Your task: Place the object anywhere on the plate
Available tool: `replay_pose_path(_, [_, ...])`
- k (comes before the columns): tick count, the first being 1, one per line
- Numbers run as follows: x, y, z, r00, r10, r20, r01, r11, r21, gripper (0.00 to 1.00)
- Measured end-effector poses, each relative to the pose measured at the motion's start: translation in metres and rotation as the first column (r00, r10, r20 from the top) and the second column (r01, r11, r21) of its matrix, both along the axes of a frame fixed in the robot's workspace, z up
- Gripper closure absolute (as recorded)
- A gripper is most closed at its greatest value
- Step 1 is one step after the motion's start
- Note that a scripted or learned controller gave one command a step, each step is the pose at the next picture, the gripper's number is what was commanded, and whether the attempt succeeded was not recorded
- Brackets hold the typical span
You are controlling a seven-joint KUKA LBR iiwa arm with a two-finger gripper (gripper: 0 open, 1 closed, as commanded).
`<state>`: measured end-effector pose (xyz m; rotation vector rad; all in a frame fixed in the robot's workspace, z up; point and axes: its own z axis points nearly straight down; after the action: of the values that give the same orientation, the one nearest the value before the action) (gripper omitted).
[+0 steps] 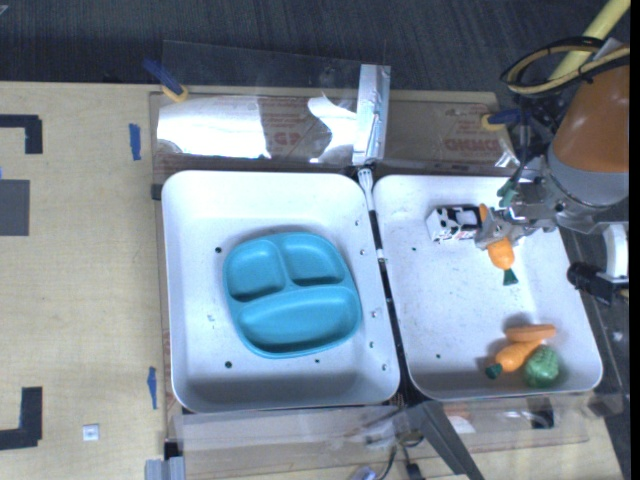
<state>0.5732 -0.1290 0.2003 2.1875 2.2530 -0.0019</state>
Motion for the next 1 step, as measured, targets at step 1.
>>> replay_pose_path(1, [-0.0533,0.0517,-0.0166,0.994,-0.113,-0.004,0.113,0.994,0.003,1.00])
